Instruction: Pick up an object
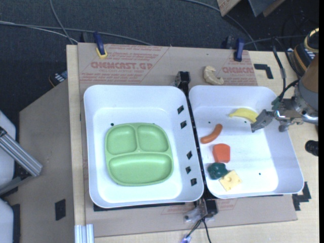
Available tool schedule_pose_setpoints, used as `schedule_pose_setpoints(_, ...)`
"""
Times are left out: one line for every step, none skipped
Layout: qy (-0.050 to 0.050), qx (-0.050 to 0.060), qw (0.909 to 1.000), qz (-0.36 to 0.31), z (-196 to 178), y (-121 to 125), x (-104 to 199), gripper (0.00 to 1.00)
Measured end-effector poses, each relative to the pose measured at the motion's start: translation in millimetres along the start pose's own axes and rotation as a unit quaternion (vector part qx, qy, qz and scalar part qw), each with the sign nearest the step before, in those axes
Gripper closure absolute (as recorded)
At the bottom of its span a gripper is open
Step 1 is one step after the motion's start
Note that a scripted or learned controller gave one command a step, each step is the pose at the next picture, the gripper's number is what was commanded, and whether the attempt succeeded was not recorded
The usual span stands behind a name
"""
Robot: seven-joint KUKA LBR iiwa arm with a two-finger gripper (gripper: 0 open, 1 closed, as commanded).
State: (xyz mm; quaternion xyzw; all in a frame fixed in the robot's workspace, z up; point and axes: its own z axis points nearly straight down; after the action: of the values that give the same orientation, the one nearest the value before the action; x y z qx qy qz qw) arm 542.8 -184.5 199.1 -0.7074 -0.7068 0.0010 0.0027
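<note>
- Curved yellow plastic banana [244,114] lies near the far wall of the right shallow white bin [283,158], just beside the gripper [271,121], apart from it.
- The gripper's fingers are spread, holding nothing.
- Orange sausage [211,133], red block [221,152], dark green lump [217,170] and yellow cheese wedge [230,180] sit nearer the divider.
- Green sectioned plastic tray [138,153] fills the left white bin [96,110].

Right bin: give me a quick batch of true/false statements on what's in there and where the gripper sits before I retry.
1. The banana lies near the gripper. True.
2. The green tray sits in the right bin. False: it is in the left bin.
3. The sausage lies above the red block in the view. True.
4. The yellow cheese piece is between the gripper's fingers. False: it lies on the bin floor beside the dark green item.
</note>
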Motion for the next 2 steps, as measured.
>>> schedule_pose_setpoints(0.0, 0.0, 1.0, 0.0, 42.4, -1.2, 1.8, 0.0)
schedule_pose_setpoints(0.001, 0.001, 1.0, 0.0, 95.9, -12.4, 3.8, 0.0)
